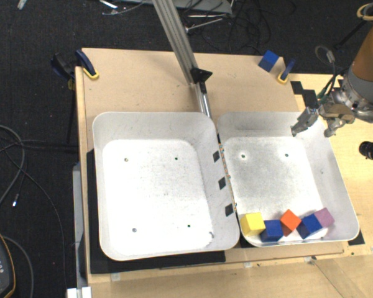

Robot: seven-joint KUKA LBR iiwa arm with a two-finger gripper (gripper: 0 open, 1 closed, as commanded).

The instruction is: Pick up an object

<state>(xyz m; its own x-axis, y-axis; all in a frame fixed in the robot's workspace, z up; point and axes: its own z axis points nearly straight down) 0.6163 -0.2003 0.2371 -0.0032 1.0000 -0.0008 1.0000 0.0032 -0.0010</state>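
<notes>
Hovering over the far right rim of the right bin, the end effector has its two fingers spread wide, nothing between them. This looks like the approach step, no pick begun. The targets sit well away, bunched along the bin's near wall: yellow cube, blue cube, orange cube, a second blue cube and purple cube. They touch each other and hug the wall, so finger room looks tight. Next move calls for travelling toward the near edge, then descending. Bare floor ahead gives open room. Left bin lies beside.
</notes>
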